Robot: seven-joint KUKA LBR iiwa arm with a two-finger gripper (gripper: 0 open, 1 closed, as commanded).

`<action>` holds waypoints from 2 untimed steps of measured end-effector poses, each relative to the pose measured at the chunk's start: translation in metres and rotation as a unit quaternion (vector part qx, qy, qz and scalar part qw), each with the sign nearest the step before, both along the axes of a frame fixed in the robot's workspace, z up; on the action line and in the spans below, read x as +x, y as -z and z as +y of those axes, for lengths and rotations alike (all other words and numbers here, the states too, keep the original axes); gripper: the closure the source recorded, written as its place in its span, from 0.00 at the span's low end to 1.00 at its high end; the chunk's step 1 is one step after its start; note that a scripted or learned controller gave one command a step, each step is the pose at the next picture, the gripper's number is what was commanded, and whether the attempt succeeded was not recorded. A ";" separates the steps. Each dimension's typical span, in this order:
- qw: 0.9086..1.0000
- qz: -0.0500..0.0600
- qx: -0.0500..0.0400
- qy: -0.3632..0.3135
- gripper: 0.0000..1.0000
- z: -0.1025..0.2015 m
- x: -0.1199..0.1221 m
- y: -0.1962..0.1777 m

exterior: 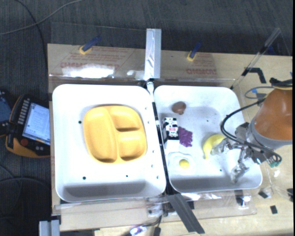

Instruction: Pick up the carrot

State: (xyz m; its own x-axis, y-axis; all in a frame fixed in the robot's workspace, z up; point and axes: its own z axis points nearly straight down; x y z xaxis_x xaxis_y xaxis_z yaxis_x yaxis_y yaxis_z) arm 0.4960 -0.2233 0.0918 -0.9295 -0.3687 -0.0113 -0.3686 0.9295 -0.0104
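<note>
Claw (229, 157) low in right bin (206, 183), beside yellow fruit (212, 143)

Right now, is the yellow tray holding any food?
No. The yellow tray in the left bin has bare compartments; the food lies in the right bin.

Single fixed camera, high above the wooden bench (270, 65), looking down at a slant; both shallow white plastic bins (69, 181) fully in frame, grey carpet floor (29, 14) around.
</note>
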 end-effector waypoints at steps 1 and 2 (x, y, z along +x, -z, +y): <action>0.999 0.006 0.003 -0.041 0.00 0.001 -0.003 -0.036; 0.999 0.004 0.004 -0.040 1.00 0.002 -0.002 -0.046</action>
